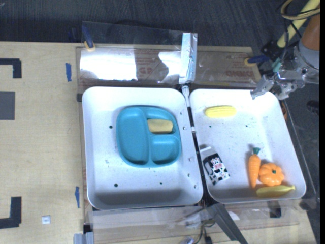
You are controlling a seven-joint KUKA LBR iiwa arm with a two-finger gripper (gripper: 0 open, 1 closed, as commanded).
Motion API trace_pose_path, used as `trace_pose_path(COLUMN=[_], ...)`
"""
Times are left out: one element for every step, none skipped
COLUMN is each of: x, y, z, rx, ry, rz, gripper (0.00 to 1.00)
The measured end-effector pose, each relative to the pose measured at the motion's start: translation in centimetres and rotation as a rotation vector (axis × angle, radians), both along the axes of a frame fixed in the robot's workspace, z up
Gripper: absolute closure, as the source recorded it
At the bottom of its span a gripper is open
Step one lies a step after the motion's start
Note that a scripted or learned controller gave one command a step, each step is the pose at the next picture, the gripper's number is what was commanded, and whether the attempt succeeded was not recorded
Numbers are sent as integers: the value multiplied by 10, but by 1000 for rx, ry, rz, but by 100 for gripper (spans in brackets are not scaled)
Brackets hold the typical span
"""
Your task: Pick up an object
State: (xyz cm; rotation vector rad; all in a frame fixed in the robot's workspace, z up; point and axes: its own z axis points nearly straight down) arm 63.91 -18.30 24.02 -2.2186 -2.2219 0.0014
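Note:
The right bin [289, 136] holds a yellow corn cob [220, 112] near its far edge. A black-and-white cow-patterned carton [216, 168] lies at its near left. At the near right an orange carrot [253, 170], a small orange pumpkin [272, 174] and a yellow banana-like piece [274, 189] lie close together. My gripper [269, 85] hangs over the far right corner of this bin, well away from all of them, with nothing seen in it.
The left bin [96, 151] carries a blue divided plate [149, 134] with a yellow slab [160, 126] in its upper right compartment. A clear plastic sheet [137, 60] stands behind the bins. Cables [294, 14] hang at the top right.

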Motion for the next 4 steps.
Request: trace_pose_path(x=[-67, -130, -128, -133], y=[-21, -8, -10, 16], z=[-118, -154, -144, -33], rx=[1, 2, -2, -1], ry=[9, -6, -12, -9], rz=[-43, -142, -144, -63], gripper=[0, 0, 100, 100])
